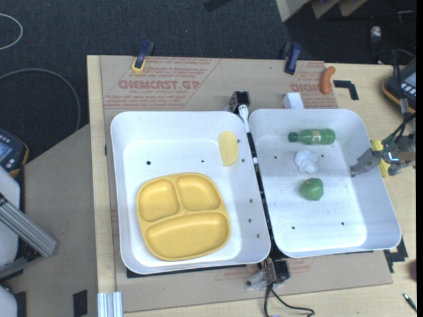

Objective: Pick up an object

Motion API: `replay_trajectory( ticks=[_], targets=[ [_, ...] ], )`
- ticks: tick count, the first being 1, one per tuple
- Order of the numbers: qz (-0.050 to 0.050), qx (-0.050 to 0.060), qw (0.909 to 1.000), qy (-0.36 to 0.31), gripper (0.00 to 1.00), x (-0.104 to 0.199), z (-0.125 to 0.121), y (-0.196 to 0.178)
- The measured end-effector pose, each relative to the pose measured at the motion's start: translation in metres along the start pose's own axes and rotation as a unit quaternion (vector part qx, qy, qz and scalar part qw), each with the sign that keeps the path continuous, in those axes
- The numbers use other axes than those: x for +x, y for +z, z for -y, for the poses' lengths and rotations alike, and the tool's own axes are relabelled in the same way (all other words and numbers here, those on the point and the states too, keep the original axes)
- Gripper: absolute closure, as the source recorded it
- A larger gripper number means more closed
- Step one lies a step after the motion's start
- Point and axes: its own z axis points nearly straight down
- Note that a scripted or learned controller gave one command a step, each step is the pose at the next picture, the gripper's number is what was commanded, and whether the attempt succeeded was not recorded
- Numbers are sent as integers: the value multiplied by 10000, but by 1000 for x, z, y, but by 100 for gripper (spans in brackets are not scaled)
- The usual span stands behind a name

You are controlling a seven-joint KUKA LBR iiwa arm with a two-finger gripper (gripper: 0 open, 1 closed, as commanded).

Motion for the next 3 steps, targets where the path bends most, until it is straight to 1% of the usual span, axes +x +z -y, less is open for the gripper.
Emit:
replay_trajectory(
  ticks=[1,2,3],
  targets=[
    [-78,125,9999,11,0,-4,20,122],
    [-23,44,10000,2,0,4,34,15],
    [-53,106,9999,15,0,17,38,137]
  ],
)
